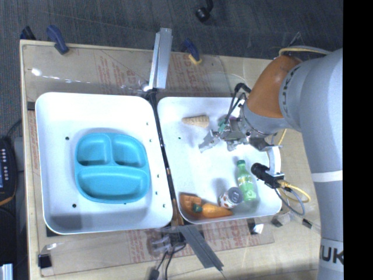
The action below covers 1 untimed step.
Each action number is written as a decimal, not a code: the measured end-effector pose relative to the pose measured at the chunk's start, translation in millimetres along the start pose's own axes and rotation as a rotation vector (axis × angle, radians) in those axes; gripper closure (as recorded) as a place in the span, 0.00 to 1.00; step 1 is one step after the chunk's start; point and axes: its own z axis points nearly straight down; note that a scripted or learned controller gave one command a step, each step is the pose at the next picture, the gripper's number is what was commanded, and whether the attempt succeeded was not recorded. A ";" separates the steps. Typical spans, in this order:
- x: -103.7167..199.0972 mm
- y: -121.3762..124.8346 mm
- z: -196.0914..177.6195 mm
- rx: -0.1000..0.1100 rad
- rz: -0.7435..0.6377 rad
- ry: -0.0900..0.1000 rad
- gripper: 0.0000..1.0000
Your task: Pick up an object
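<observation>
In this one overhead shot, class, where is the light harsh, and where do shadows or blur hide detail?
Camera view: the white bins glare bright, washing out their floors; a soft shadow edges the blue divided tray; the gripper looks slightly blurred; the green bottle and carrot stay readable.

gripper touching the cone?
Apart. In the camera view, bare white bin floor shows between the gripper and the cone, which lies up-left of the fingertips.

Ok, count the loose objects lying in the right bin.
4. A cone near the far wall, a green bottle toward the right, a small can beside it, a carrot along the near wall. The arm may hide more.
</observation>
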 end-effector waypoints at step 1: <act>18.6 -82.8 20.4 -0.003 -0.002 0.000 0.00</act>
